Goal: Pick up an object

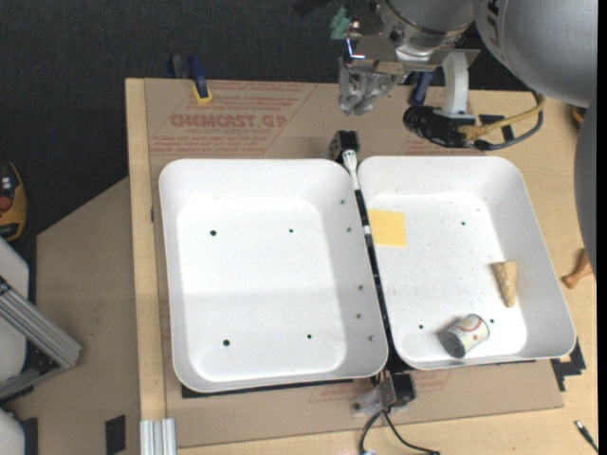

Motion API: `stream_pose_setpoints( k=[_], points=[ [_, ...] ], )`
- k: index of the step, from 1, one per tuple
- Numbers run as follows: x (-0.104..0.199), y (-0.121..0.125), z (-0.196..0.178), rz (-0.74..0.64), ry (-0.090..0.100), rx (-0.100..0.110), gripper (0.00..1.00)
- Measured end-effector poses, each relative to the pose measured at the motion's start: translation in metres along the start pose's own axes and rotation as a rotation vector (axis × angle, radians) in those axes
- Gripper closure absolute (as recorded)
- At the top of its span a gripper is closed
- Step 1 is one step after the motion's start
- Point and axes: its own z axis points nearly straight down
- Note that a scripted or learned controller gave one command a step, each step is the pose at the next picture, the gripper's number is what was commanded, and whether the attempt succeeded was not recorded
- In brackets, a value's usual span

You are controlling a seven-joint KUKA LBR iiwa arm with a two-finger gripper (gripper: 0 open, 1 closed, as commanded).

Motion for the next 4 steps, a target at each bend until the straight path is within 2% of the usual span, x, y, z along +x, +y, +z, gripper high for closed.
stream_pose_setpoints(
  k=[1,2,3,4],
  points=[
    [0.082,-0.022,0.049,0.003,-0.002,0.016,1.0],
    [0.139,-0.075,0.02,0.006,-0.003,0.012,1.0],
    [0.135,-0.096,0.023,0.01,-0.005,0.013,1.0],
    [0.136,-0.128,0.035,0.011,-0.006,0.014,1.0]
  ],
)
